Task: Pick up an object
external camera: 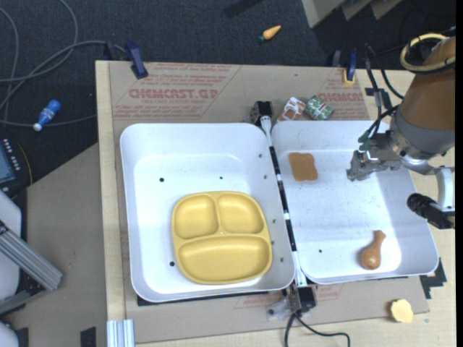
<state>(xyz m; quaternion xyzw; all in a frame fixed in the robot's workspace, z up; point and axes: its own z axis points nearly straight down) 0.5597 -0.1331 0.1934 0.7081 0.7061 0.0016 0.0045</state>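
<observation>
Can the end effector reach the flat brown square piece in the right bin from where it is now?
Probably yes. The end effector hangs over the right white bin, beside the flat brown square piece, and nothing lies between them on the bin floor.

Slanted overhead view onto both bins

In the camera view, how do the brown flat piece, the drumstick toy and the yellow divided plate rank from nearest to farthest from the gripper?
Measured from the gripper:
1. Brown flat piece, just to its left in the right bin.
2. Drumstick toy, below it near that bin's front edge.
3. Yellow divided plate, in the left bin, clearly farthest.
</observation>
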